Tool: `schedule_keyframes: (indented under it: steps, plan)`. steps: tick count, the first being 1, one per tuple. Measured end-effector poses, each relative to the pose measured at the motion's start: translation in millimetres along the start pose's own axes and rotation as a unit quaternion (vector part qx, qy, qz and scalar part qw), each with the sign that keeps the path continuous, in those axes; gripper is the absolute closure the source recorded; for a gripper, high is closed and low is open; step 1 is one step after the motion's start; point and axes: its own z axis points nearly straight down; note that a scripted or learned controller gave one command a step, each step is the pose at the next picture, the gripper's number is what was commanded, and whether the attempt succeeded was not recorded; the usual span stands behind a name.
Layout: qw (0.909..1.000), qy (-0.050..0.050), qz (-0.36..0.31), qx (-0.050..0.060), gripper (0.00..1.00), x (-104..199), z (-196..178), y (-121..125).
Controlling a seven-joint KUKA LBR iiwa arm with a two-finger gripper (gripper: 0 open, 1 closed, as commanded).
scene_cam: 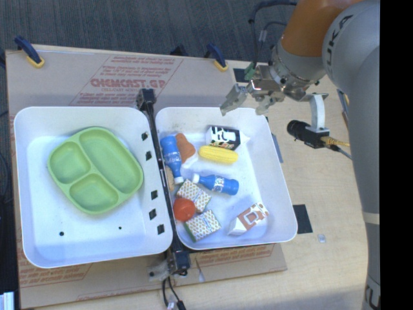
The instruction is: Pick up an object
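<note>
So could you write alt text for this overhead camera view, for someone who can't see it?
A grey robot arm's gripper hovers over the far edge of the right white bin, which holds small toys including a yellow corn cob and two blue bottles. The left white bin holds a green divided plate.
</note>
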Motion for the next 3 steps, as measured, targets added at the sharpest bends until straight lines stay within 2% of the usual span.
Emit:
schedule_keyframes:
  steps: [1,2,3]
  plan:
    - [1.0000,0.000,0.000,0.001,0.00,-10,127,-48]
    - [1.0000,-0.001,-0.001,0.000,0.00,-31,189,-15]
    - [1.0000,-0.001,-0.002,0.000,1.00,-31,178,-15]
